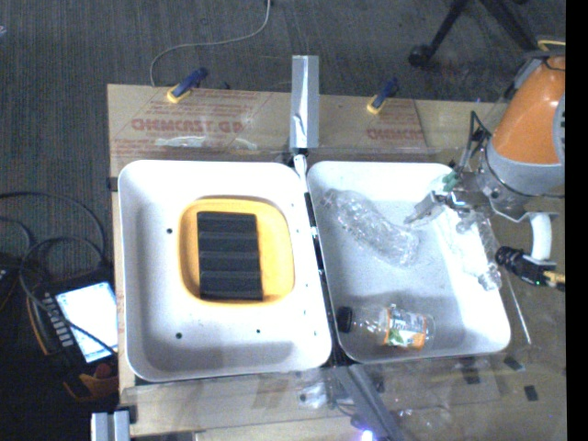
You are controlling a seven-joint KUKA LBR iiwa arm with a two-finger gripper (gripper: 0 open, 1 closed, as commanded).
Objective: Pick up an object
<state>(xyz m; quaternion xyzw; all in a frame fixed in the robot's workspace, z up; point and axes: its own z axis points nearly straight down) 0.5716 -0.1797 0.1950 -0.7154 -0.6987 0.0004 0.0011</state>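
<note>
A crumpled clear plastic bottle (370,226) lies slantwise in the upper middle of the right bin (478,333). A smaller bottle with an orange and green label and a dark cap (397,327) lies near that bin's front wall. My gripper (452,237) hangs over the bin's upper right part, just right of the clear bottle's end. It is open: one finger (424,212) points left toward the bottle, the other (481,254) points down the right side. I see only bin floor between them.
The left bin (147,338) holds a yellow tray with a black ribbed insert (230,254). The grey arm with its orange band (537,118) stands over the right bin's upper right corner. Cables and a device lie on the floor at left.
</note>
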